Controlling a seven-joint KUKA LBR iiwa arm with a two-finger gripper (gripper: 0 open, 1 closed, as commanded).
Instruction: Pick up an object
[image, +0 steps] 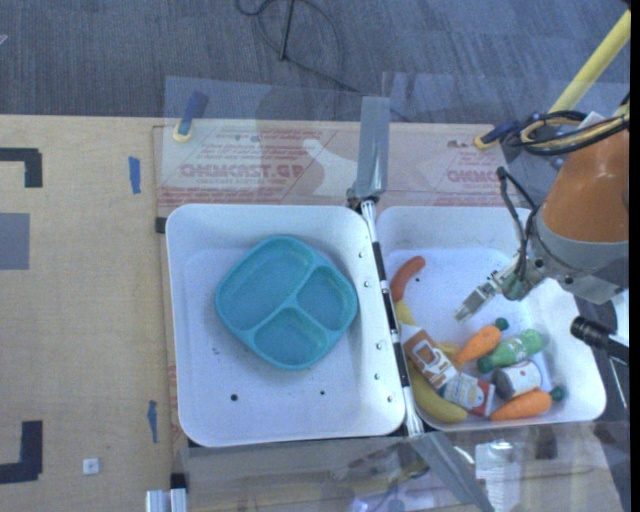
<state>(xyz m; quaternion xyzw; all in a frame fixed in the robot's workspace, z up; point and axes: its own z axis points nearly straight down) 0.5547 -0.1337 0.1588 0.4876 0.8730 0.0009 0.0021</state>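
Note:
My gripper (478, 300) hangs over the middle of the right bin (450, 250), reaching in from the right below the orange wrist band. Nothing shows held at its tip. Just below and right of it lie an orange toy carrot (480, 342) and a green bottle (518, 348). Further toward the front sit a small can (522, 380), a second carrot (520, 405), a banana (436, 398) and a brown-and-white carton (428, 357). An orange sausage (406, 275) lies alone near the bin's left wall, to the left of the gripper.
The left bin (200, 400) holds a teal divided plate (287, 313). A metal divider (385, 330) runs between the two bins. Cables and a yellow rod (590, 70) hang at the upper right above the arm.

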